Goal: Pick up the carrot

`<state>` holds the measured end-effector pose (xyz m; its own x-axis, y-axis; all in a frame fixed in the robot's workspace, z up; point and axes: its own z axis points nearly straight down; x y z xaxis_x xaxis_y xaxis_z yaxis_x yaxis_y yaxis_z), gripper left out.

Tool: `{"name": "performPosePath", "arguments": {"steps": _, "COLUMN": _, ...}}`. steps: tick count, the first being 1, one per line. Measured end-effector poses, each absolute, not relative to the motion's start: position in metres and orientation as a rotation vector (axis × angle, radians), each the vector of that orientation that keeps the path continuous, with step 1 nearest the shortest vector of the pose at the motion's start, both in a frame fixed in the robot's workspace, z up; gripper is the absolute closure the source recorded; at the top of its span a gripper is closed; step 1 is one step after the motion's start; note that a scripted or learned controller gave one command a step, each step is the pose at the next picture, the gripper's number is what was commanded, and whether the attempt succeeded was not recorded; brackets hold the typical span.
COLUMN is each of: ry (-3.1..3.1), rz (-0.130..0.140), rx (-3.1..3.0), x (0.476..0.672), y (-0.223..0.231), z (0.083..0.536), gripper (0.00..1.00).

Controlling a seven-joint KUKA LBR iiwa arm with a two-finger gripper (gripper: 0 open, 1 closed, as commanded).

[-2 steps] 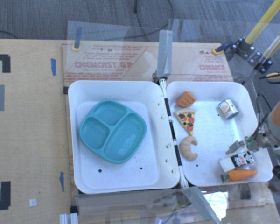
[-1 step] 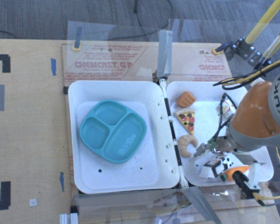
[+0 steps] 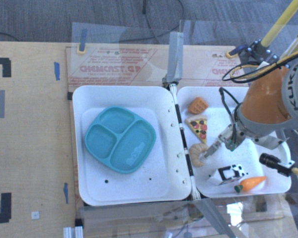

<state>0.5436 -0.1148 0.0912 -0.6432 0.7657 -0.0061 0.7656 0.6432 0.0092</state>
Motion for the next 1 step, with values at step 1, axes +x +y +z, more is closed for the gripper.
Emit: {"name": "performPosePath", "arguments": {"steps": 1, "ry": 2.832, "rz": 0.017, "rx": 1.332, "x": 0.5444, "y": -0.1169, "z": 0.1024, "gripper": 1.0}}
